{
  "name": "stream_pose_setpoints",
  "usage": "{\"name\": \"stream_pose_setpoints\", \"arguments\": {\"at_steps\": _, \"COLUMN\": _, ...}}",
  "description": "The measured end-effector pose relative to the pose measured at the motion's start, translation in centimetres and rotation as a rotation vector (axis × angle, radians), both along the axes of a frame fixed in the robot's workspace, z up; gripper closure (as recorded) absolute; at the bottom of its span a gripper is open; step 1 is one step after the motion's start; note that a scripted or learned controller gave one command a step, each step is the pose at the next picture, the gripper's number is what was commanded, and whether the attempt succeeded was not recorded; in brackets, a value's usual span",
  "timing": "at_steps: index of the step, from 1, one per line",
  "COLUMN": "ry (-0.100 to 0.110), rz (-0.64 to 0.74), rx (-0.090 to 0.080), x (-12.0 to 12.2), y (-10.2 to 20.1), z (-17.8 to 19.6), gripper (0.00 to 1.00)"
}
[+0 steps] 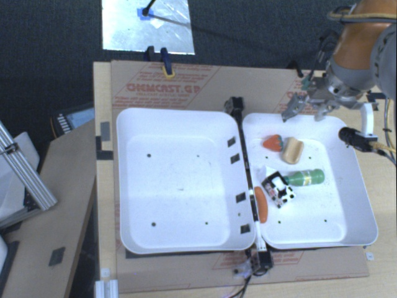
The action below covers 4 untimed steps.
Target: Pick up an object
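The right bin (347, 228) holds several small objects. A green bottle (305, 178) lies on its side near the middle. A tan bread-like piece (292, 150) sits beside a small red-orange item (272, 144). A black and white block (278, 188) lies left of the bottle. An orange carrot-like stick (261, 204) rests against the bin's left wall. My gripper (306, 111) hangs above the bin's far rim, fingers spread open with nothing between them, well above and behind the objects.
The left bin (180, 179) stands beside the right one, joined by black clips along the shared edge. A shiny metal sheet (147, 17) lies at the back. A black cylinder (355, 138) juts over the right bin's far right edge.
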<state>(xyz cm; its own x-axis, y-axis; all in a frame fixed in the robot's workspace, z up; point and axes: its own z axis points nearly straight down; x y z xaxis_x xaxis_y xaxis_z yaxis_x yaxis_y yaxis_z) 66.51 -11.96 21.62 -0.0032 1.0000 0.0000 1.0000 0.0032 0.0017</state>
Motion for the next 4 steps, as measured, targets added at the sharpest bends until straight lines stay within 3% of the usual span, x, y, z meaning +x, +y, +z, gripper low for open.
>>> {"name": "stream_pose_setpoints", "arguments": {"at_steps": 1, "ry": -0.004, "rz": 0.003, "rx": 0.000, "x": 0.1, "y": 0.0, "z": 1.2, "gripper": 1.00}}
{"name": "stream_pose_setpoints", "arguments": {"at_steps": 2, "ry": -0.014, "rz": 0.007, "rx": 0.001, "x": -2.4, "y": 6.1, "z": 12.9, "gripper": 1.00}}
{"name": "stream_pose_setpoints", "arguments": {"at_steps": 3, "ry": -0.014, "rz": 0.009, "rx": 0.002, "x": 0.5, "y": 12.1, "z": 22.2, "gripper": 1.00}}
{"name": "stream_pose_setpoints", "arguments": {"at_steps": 4, "ry": -0.013, "rz": 0.009, "rx": 0.004, "x": 0.3, "y": 19.5, "z": 32.6, "gripper": 1.00}}
